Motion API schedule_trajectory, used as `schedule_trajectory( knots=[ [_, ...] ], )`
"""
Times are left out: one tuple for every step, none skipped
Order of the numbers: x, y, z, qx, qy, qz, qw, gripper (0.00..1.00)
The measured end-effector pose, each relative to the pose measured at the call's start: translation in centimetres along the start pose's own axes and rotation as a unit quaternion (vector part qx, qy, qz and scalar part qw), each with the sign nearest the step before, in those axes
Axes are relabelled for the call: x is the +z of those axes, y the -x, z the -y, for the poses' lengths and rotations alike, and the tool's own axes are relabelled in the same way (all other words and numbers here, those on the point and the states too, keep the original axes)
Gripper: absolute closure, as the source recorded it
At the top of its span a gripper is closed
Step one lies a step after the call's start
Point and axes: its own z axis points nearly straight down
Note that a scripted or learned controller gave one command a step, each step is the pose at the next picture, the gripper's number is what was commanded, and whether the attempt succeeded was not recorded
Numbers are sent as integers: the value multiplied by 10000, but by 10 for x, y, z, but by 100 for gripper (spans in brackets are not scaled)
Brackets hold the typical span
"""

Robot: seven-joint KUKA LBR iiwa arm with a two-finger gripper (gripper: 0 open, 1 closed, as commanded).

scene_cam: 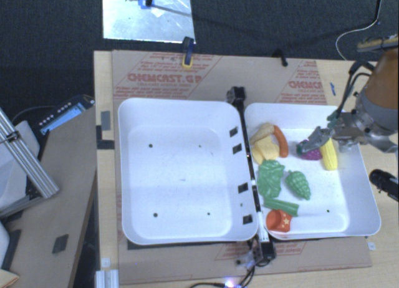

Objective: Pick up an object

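**Mia:** Looking at the grey robot arm with the orange band (378,93), I think it is at the reaching step. It has not picked up anything yet.

**Sam:** Where are its fingers (313,140)?

**Mia:** They are low in the shallow white bin on the right (358,215), at the far side of it. They are just over the small purple toy (310,153), next to the yellow toy corn (328,154).

**Sam:** Are the fingers open or closed?

**Mia:** I cannot tell. They are dark and small here, and I see nothing clearly between them.

**Sam:** What else is in that bin?

**Mia:** Lots of toy food. A pale yellow lumpy toy (264,145) and an orange toy carrot (282,141) sit on the left. A flat green leafy toy (270,177) and a bumpy green toy (298,184) lie in the middle. A long green toy (282,205) and a red toy (278,220) are at the near side.

**Sam:** And the big white bin on the left (134,156)?

**Mia:** The arm is not going there.

**Sam:** So what should come next?

**Mia:** I think the fingers must go down around the purple toy and squeeze it. The corn is touching it, or very near, so they must slip in with care. Then lift straight up.
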Motion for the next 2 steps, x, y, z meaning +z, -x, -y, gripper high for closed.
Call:
schedule_trajectory(
  knots=[
    [74,59,-44,18,4,9,10000,0],
    [182,64,-49,-8,2,-34,10000,0]
  ],
)
